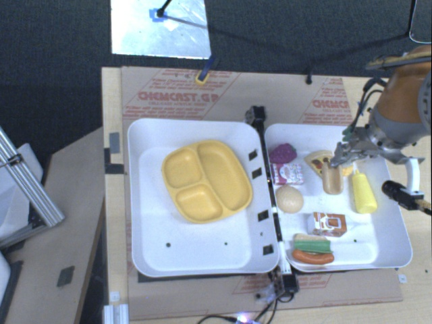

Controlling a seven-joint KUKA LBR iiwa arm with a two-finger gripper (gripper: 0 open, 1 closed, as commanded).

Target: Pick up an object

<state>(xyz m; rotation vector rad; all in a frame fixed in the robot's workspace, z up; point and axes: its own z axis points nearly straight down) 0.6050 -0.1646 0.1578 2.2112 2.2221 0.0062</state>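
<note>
Two shallow white bins sit side by side on a bench covered with printed cardboard. The left bin (pixel 145 201) holds a yellow divided tray (pixel 206 179) with three compartments, lying at a slant near its middle. The right bin (pixel 395 248) is crowded with toy food. Along its left side lie a purple piece (pixel 283 153), a small pink-and-white packet (pixel 288 174) and a pale round ball (pixel 289 199). Toward the near edge sit a small brown-and-white carton (pixel 329 224) and a toy hot dog (pixel 312 249) with green and orange parts. A yellow bottle-like piece (pixel 364 192) lies toward the right side.

The grey arm, with its orange band, reaches in from the right, and its gripper (pixel 339 155) hangs low over the far part of the right bin. Directly beneath it stands a tan cylinder (pixel 331 179), touching a yellow slice-shaped piece (pixel 318 159). Whether the gripper is spread or closed, or has hold of anything, I cannot tell from here. The yellow bottle-like piece lies just beside the cylinder, hemming it in on the right.
</note>
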